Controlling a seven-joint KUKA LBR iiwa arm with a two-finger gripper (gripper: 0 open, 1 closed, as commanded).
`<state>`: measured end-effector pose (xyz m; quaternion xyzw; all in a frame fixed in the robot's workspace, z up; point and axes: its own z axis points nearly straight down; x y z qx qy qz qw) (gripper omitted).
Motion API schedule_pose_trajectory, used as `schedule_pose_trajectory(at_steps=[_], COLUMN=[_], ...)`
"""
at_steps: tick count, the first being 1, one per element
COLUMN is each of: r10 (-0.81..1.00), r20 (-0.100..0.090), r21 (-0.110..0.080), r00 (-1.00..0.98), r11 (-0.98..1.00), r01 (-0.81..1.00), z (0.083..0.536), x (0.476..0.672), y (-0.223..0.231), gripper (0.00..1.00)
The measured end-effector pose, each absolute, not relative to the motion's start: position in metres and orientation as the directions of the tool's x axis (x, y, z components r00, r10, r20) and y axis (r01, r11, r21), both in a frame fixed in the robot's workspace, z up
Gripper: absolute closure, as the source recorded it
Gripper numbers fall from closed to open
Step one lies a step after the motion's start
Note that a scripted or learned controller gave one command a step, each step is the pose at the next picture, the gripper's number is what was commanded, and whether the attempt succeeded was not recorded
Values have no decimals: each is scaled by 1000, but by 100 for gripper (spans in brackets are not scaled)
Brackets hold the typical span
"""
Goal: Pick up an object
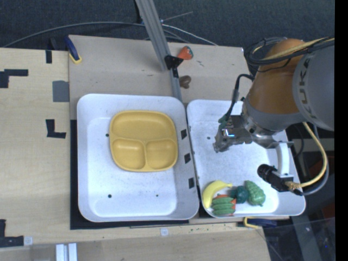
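Pale wood bench top (32, 145) stretches out under two shallow white bins set side by side. The left bin (92, 200) carries a yellow divided plate (144, 140), lying flat in its upper half. The right bin (204, 118) holds a small cluster of toys in its near corner: a yellow banana (213, 191) curving along the left of the group, a red and green piece (222, 204) just beside it, a dark teal piece (239, 193) in the middle, and a bumpy green piece (254, 193) on the right, all touching or nearly so.

The grey arm with its orange band (277, 86) reaches in from the right, and the gripper (225, 140) hangs over the bare middle of the right bin, well apart from the toy cluster. Whether its jaws are apart or together cannot be told from this slant, and nothing is seen between them.
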<state>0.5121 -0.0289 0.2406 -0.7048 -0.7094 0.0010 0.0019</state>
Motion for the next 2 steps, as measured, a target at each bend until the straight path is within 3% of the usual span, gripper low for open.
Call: schedule_pose_trajectory(at_steps=[1, 2], r10=[1000, 1000], r20=[2, 1], r21=[-3, -4], r00=[-8, -8], r11=[8, 8], r01=[1000, 1000], z=[245, 231], x=[500, 503], y=[24, 84], gripper=[100, 100])
